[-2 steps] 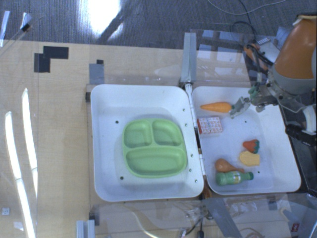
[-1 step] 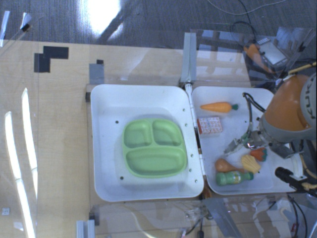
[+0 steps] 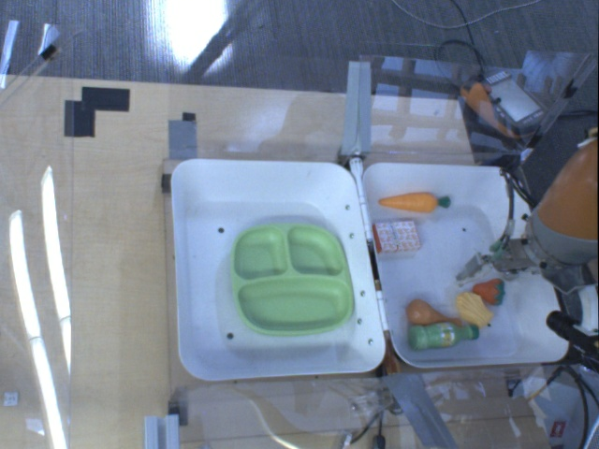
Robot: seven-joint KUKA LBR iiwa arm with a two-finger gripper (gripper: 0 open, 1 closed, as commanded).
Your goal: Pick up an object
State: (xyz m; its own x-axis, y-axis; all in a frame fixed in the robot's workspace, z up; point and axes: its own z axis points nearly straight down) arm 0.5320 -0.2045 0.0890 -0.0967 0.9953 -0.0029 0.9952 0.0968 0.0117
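Your gripper [image 3: 479, 271] hangs low in the right bin [image 3: 421, 178], fingers [image 3: 468, 271] spread, it seems, and pinching nothing. The nearest pick is the small red-orange toy [image 3: 489, 292], just beside the fingers toward the near rim, touching the yellow corn piece [image 3: 474, 310]. The green bottle [image 3: 440, 335] lies farther that way, long axis running left-right. The carrot [image 3: 412, 202] sits well apart.

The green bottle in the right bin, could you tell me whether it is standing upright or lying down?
Lying down: the green bottle rests on its side on the right bin's floor, orange cap pointing left.
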